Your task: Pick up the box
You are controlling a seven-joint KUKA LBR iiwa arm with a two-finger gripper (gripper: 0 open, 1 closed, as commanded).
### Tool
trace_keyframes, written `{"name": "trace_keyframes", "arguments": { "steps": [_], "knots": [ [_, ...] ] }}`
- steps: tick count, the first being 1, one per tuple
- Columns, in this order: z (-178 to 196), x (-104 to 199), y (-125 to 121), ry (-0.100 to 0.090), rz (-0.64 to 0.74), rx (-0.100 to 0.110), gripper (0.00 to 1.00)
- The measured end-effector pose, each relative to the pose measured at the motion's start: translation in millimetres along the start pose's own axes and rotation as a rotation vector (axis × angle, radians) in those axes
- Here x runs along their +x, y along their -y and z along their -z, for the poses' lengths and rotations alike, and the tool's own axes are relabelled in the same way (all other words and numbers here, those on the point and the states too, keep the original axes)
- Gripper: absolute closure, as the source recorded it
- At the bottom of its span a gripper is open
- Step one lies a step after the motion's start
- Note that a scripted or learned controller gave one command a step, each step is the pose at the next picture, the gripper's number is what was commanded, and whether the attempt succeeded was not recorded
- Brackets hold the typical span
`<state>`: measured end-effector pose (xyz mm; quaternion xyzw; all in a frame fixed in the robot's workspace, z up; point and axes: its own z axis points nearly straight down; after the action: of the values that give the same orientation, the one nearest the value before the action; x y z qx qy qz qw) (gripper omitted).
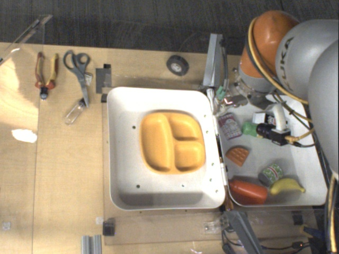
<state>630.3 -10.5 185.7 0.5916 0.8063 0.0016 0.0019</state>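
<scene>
camera view
Bench point(63, 184): a wooden surface carrying two shallow white bins side by side, with loose tools along its far edge.
Left bin point(122, 157): holds a yellow divided tray point(172, 141) lying flat at its centre.
Right bin point(318, 187): holds the clutter and the arm's working end.
Box point(229, 126): a small purple-and-white carton lying flat near the right bin's far-left corner, close beside the wall shared with the left bin.
Neighbours: an orange waffle-like piece point(238, 155) just in front of the box, a green object point(250, 128) just to its right, a red pepper-like item point(247, 191) at the near-left corner, a small green can point(271, 172) and a banana point(286, 186) along the near edge.
Arm point(296, 46): grey with an orange band, reaching in over the far edge of the right bin.
Gripper point(229, 97): low over the far-left corner of the right bin, just beyond the box; whether it is open or closed cannot be told, and nothing is seen in its grasp.
Step in hand: likely the approach, with the box not yet picked.
Next move: probably a short shift toward the near edge to centre over the box, then a descent that straddles it without catching the bin wall or the green object.
Far edge of bench: red-handled pliers point(44, 73), scissors point(79, 70) and a tape roll point(177, 65), all well apart from the box.
</scene>
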Motion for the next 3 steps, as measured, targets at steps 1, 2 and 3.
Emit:
{"name": "trace_keyframes", "arguments": {
  "steps": [1, 2, 3],
  "knots": [
    [0, -43, 36, 0.001, 0.333, -0.001, 1.00],
    [21, -13, -38, 0.004, 0.838, -0.006, 1.00],
    [8, 29, 14, 0.003, 1.565, -0.005, 1.00]
  ]
}}
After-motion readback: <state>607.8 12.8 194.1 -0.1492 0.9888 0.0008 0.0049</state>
